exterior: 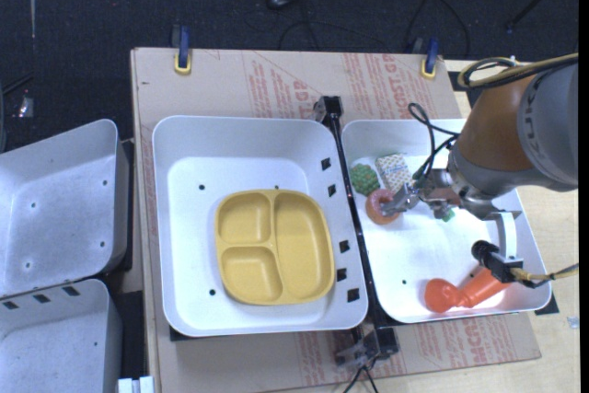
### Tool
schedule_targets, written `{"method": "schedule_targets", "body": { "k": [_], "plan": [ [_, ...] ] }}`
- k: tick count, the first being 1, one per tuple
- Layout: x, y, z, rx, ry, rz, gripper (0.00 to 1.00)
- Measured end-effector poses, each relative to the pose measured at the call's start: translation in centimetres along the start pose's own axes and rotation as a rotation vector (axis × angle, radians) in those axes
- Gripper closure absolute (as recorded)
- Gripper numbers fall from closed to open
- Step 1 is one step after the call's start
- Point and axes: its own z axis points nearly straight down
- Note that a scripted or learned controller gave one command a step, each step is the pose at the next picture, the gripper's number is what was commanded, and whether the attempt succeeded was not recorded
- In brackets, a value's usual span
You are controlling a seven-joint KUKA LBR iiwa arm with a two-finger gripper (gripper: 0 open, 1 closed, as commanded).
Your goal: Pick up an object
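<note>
- My gripper is low in the right bin, at the upper left of the bin floor, reaching in from the right side.
- Its tip sits at the edge of a small orange-pink ring, touching it or very nearly so; at this slant I cannot say which.
- I cannot tell whether my hand is spread or pressed together. The tip is small and blurs into the ring, so I claim no grip.
- The ring looks to be lying on the bin floor, so I judge the pick as not yet made: the approach is done, while the closing and the lift are left.
- Just behind the ring lie a green knobbly piece and a pale patterned piece, close enough to be nudged if I close off-centre.
- An orange scoop lies near the bin's front edge, well apart from my hand.
- The left bin holds a yellow divided plate, far from where I am working.
- What remains, as I see it, is to get a firm hold on the ring and raise it clear of the floor.
</note>
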Motion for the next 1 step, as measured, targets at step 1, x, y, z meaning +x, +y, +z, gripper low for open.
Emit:
{"method": "schedule_targets", "body": {
  "k": [1],
  "plan": [
    [0.06,0.23,-1.29,-0.006,0.000,-0.003,1.00]
  ]
}}
